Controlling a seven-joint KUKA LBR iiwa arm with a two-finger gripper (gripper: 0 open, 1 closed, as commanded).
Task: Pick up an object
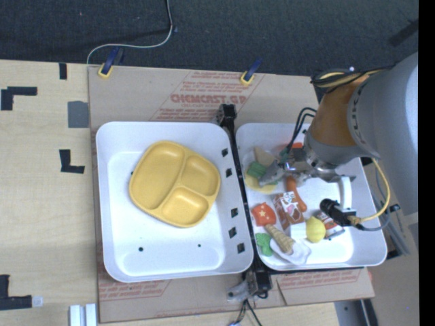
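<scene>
My gripper (285,170) is low in the right bin (363,250), near its upper middle, over a pile of small toy foods. Right below it lies an orange carrot-like piece (291,183), and a green and tan piece (259,163) lies to its left. Nearer the front of the bin are a red and white snack packet (291,208), a red piece (264,214), an ice-cream cone (279,238) and a yellow lemon (315,229). The arm's wrist hides the things directly under it.
The left bin (115,236) holds a yellow divided plate (175,183). A black divider (236,182) with clips runs between the bins. The grey arm with its orange band (336,117) covers the right bin's upper right, and a yellow cable (380,202) loops along its right wall.
</scene>
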